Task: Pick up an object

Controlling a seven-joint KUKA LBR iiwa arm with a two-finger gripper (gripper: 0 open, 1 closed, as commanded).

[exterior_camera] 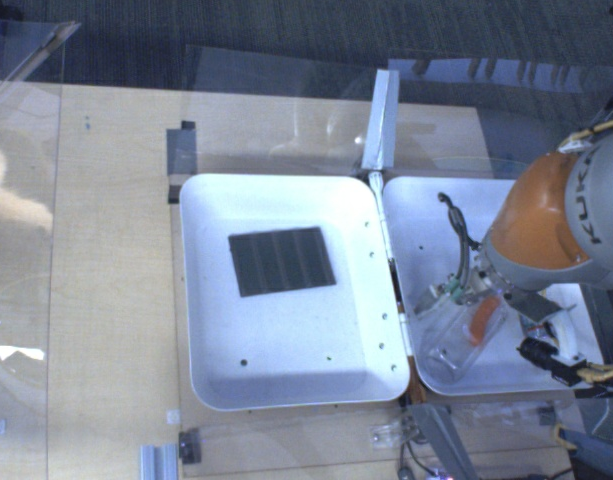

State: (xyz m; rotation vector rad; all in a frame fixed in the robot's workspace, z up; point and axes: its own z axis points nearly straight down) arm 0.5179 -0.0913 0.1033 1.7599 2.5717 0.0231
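I see the gripper (pixel 464 313) low over the right bin (pixel 426 218) near its front edge, just beside an orange object (pixel 481 321); finger state I cannot tell.

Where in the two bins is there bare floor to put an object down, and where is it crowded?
In the left bin, bare floor surrounds the dark ridged mat; the widest strip lies between the mat and the near rim. The right bin is crowded: the arm, end effector, an orange object and clear items fill it, leaving its far-left corner bare.
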